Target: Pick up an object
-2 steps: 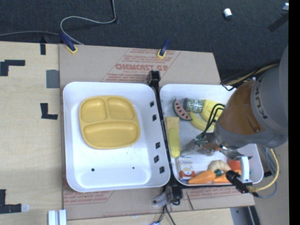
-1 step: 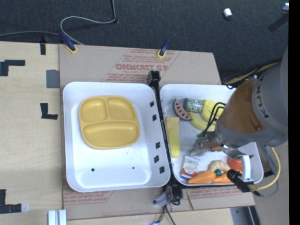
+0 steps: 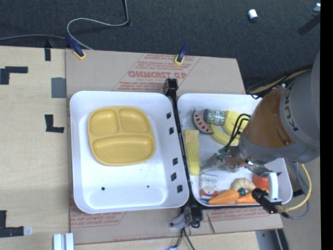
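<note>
The carrot (image 3: 225, 196) is lying nearest, along the right bin's (image 3: 186, 191) front wall. Beyond it the end effector (image 3: 222, 158) is hovering beside the corn cob (image 3: 192, 151); whether it is spread or pinching, I cannot tell. It should be descending squarely over one isolated item, avoiding neighbours.

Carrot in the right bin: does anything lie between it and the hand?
Nothing visible does. The carrot lies by the near wall, the hand above the bin's middle, bare floor between. A small carton touches the carrot's left end, a garlic-like bulb its right.
</note>
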Tool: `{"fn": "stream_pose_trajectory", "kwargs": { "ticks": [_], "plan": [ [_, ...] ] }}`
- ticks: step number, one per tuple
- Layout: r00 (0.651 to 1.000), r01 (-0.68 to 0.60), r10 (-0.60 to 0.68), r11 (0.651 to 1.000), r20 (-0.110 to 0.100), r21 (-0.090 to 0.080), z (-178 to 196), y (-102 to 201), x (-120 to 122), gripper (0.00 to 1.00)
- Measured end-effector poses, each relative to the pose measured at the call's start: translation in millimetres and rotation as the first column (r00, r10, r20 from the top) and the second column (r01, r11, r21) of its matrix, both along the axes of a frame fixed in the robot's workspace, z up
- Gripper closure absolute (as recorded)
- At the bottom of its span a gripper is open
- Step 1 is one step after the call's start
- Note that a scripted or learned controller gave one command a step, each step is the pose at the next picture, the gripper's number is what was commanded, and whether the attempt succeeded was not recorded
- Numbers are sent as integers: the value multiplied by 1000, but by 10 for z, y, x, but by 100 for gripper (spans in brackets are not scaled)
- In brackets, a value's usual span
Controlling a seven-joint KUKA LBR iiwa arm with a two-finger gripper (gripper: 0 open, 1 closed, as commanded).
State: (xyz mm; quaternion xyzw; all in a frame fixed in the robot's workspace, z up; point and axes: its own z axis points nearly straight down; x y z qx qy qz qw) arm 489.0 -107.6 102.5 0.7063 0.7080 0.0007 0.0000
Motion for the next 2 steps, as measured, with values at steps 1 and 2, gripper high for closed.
{"fn": "stream_pose_trajectory", "kwargs": {
  "ticks": [1,2],
  "plan": [
    [1000,-2,2,1000,-2,2,83,11,2,100],
    [1000,-1,1,1000,-3,2,82,11,1,0]
  ]
}}
